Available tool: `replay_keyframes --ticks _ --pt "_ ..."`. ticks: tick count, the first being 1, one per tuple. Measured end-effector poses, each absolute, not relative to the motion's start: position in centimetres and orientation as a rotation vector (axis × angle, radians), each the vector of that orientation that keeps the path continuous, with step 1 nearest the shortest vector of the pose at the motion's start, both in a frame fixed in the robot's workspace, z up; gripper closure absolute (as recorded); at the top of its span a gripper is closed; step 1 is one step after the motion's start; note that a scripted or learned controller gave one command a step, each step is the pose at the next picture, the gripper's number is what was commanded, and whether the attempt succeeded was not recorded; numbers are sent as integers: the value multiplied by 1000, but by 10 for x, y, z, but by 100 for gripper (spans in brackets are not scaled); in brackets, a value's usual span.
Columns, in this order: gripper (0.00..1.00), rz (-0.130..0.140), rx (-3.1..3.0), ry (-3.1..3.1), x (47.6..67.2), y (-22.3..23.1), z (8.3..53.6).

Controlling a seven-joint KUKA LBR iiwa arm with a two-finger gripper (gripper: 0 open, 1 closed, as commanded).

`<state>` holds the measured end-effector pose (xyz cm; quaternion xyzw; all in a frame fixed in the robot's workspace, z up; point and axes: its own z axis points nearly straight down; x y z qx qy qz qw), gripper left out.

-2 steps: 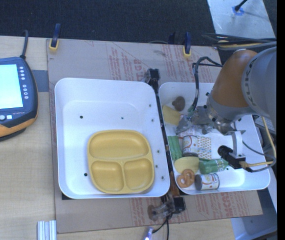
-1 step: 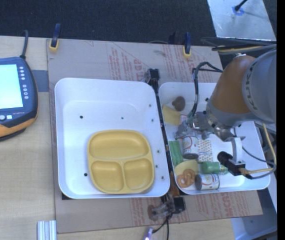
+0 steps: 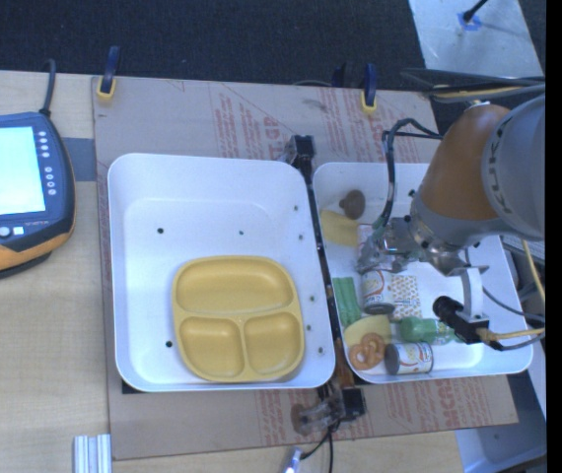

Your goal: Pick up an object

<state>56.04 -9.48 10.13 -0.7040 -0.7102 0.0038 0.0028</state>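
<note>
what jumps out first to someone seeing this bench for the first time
The yellow three-compartment plastic tray lies alone in the left white bin. The grey arm with its orange band reaches over the right white bin, above a crowded heap of small items. A teach pendant with a bright screen sits at far left.
</note>
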Motion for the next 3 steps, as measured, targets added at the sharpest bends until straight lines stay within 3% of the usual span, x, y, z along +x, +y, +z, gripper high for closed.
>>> replay_keyframes --ticks 1,2,3 --pt "100 0 -2214 -2225 590 -28 193" --pt "100 2 -2215 -2224 562 16 233" --pt "100 4 -2214 -2223 506 24 264"
